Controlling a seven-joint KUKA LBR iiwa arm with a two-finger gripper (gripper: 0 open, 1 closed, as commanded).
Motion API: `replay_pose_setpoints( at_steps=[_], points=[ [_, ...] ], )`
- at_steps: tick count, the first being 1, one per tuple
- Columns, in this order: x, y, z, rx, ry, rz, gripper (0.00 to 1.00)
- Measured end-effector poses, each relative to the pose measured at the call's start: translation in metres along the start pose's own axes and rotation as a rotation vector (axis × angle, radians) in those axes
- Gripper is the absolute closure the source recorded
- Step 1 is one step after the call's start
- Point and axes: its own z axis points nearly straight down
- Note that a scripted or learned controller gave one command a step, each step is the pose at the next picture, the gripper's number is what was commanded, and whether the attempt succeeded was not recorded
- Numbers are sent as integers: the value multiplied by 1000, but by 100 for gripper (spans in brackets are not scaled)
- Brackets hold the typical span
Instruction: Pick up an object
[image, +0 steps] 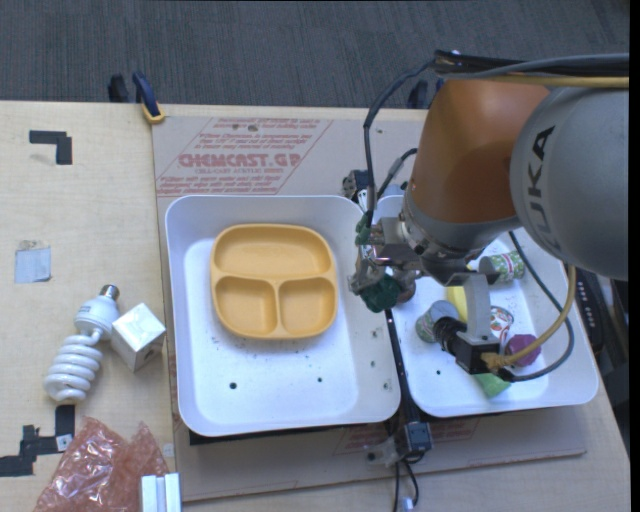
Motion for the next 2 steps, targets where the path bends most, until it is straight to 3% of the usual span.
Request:
replay_pose_setpoints(
  at_steps=[1,2],
  points=[
    [-42,83,-11,-1,-1,0,100],
    [-41,70,-10,0,0,1,100]
  ],
)
